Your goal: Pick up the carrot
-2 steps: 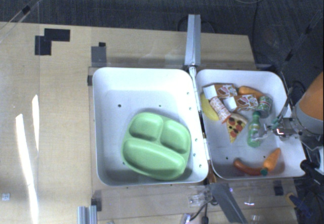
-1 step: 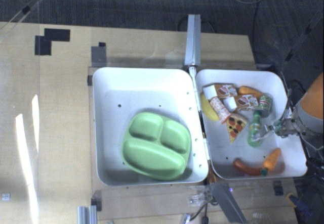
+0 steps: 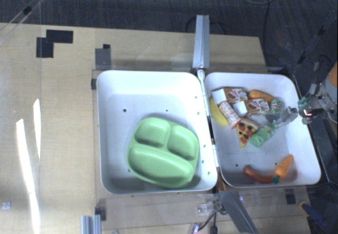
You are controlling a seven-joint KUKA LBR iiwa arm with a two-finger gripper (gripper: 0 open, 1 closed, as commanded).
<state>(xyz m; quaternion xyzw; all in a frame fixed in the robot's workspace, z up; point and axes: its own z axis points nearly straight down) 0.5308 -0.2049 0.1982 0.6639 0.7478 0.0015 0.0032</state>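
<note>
Fingers (image 3: 289, 117) at the right bin's (image 3: 311, 175) far-right side, can't tell their state, nothing visibly held; carrot (image 3: 284, 166) lies nearer the camera from them by the bin's front wall, beside a sausage (image 3: 257, 175) — pick not started, approach and grasp left.

Two white bins (image 3: 105, 122), one green tray (image 3: 163, 152), one carrot (image 3: 284, 166).

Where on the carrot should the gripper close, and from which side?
Grip the carrot across the middle of its orange body, coming down from above. It lies flat and slanted in the right bin, green top toward the front wall, so fingers should straddle its narrow width. Probably avoid the green end: the hot dog lies close there and the bin's front rim crowds it.
</note>
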